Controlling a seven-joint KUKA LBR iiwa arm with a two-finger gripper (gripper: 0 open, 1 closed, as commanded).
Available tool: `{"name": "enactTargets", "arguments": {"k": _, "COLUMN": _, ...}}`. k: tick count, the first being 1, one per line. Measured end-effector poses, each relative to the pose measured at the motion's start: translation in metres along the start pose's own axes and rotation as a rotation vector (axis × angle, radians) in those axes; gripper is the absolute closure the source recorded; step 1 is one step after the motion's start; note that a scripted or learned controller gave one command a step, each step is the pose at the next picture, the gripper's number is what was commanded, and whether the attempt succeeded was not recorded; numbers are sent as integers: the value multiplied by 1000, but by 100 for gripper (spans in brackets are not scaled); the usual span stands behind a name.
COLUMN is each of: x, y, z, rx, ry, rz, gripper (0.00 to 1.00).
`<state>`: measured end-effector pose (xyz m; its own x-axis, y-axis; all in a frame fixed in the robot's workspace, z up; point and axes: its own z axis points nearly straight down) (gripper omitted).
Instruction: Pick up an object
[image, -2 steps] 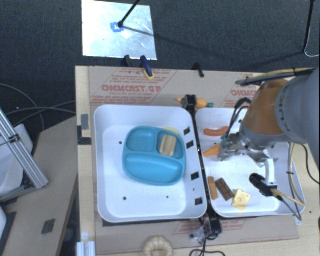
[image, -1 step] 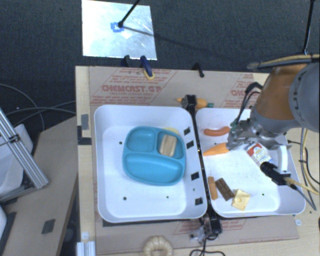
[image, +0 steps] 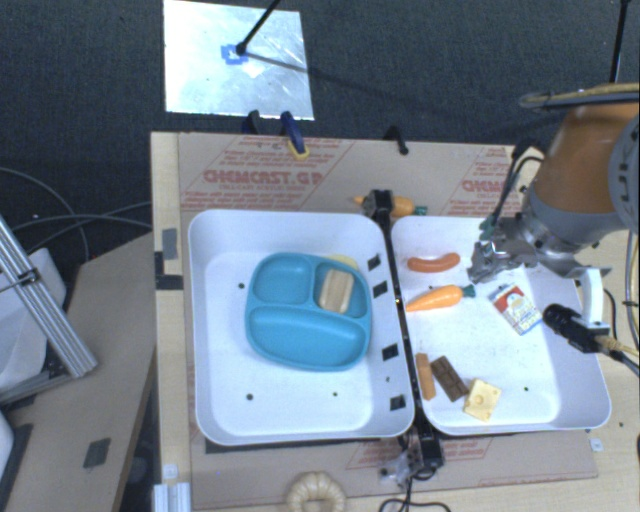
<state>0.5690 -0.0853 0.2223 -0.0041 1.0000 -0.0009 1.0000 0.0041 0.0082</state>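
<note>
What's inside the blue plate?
The blue plate in the left bin has a tan piece of bread in its upper right section. Something yellowish peeks out behind the bread, mostly covered.

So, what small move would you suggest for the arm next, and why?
Probably lower the gripper a little towards the carrot, which lies just below and left of it in the right bin; nothing is seen between its fingers.
</note>
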Motion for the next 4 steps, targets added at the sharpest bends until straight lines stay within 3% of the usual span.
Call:
{"name": "enactTargets", "arguments": {"k": 1, "x": 0, "y": 1, "z": -2, "rx": 6, "ry": 1, "rz": 0, "gripper": 100}}
{"name": "enactTargets", "arguments": {"k": 2, "x": 51, "y": 6, "z": -12, "rx": 5, "ry": 3, "rz": -6, "gripper": 100}}
{"name": "enactTargets", "arguments": {"k": 3, "x": 78, "y": 15, "z": -10, "rx": 5, "ry": 2, "rz": -3, "gripper": 100}}
{"name": "enactTargets", "arguments": {"k": 4, "x": 78, "y": 11, "z": -11, "rx": 7, "ry": 2, "rz": -1, "gripper": 100}}
